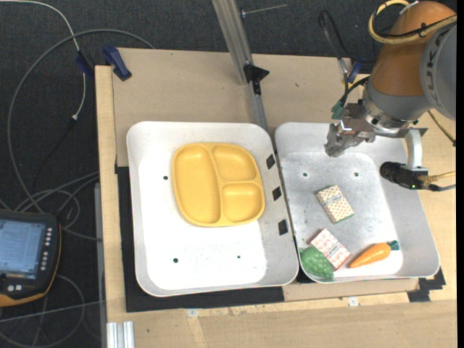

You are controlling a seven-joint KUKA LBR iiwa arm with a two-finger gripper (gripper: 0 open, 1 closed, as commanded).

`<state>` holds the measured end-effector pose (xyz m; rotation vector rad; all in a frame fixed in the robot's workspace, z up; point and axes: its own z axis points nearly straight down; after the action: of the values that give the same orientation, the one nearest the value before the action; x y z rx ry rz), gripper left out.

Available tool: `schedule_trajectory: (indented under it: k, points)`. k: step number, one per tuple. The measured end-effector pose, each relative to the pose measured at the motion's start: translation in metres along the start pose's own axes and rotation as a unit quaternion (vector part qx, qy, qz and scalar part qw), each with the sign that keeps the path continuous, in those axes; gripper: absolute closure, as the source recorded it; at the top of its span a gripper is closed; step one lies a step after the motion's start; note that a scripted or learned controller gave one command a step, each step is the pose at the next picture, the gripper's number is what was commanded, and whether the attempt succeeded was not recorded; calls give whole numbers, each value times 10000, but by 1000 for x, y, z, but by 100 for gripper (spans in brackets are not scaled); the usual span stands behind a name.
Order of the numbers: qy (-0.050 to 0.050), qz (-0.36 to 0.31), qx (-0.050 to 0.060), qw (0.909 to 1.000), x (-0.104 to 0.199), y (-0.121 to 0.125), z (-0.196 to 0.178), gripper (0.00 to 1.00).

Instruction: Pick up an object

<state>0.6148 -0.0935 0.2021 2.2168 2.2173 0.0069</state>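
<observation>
Nearest, at the right bin's (413,223) front edge: green vegetable (316,262), patterned packet (330,248), orange carrot (371,254) with long axis roughly left-right. Farther back, mid-bin, a small patterned box (335,203), lying diagonally. Beyond it, near the far wall, the claw (335,148), poised above bare floor; open or closed, could not tell. Likely target: the box, nearer the camera than the claw.

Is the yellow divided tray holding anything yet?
Empty: all three compartments of the yellow tray show bare yellow plastic.
</observation>
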Motion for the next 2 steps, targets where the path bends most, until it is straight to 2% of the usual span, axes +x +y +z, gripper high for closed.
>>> schedule_trajectory:
  k: [1, 2]
  points:
    - [1, -6, -2, 10000, 0, 2, -52, 100]
    - [21, -27, 51, 10000, 57, -19, -54, 100]
